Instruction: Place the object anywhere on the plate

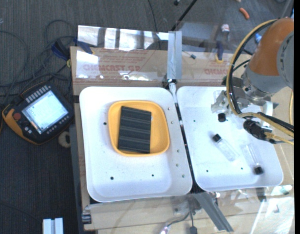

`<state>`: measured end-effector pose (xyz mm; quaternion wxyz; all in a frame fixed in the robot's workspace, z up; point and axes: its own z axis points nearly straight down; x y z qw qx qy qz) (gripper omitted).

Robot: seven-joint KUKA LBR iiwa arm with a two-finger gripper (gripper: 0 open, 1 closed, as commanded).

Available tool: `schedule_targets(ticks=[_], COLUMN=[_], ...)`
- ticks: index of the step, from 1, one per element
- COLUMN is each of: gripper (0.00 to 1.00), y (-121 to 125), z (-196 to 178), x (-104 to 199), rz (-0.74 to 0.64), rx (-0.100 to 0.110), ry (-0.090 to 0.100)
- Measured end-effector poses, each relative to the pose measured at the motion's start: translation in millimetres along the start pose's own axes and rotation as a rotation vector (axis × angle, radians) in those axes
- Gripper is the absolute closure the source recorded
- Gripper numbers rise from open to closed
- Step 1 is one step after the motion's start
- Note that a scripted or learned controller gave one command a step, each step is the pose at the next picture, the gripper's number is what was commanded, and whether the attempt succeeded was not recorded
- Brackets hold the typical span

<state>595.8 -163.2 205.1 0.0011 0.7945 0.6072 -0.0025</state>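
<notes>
A yellow square plate (161,130) lies in the left white bin (135,179). A dark grey ribbed rectangular block (134,129) rests flat on the plate, near its middle, with nothing touching it. The grey arm with its orange band (274,43) reaches in from the right. Its gripper (221,107) hangs over the upper part of the right bin (203,169), well to the right of the plate and apart from the block. Nothing shows between the gripper's parts.
Two small clear vials with black caps (223,145) (252,159) lie in the right bin below the gripper. Yellow and black cables (259,126) loop from the wrist over that bin. A teach pendant (38,113) sits left of the bench.
</notes>
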Motion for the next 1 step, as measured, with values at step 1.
schedule_targets(ticks=[1], gripper=[0.00], y=[0.0], z=[-0.2], x=[0.0], rz=[0.000], rx=[0.000], ry=[0.000])
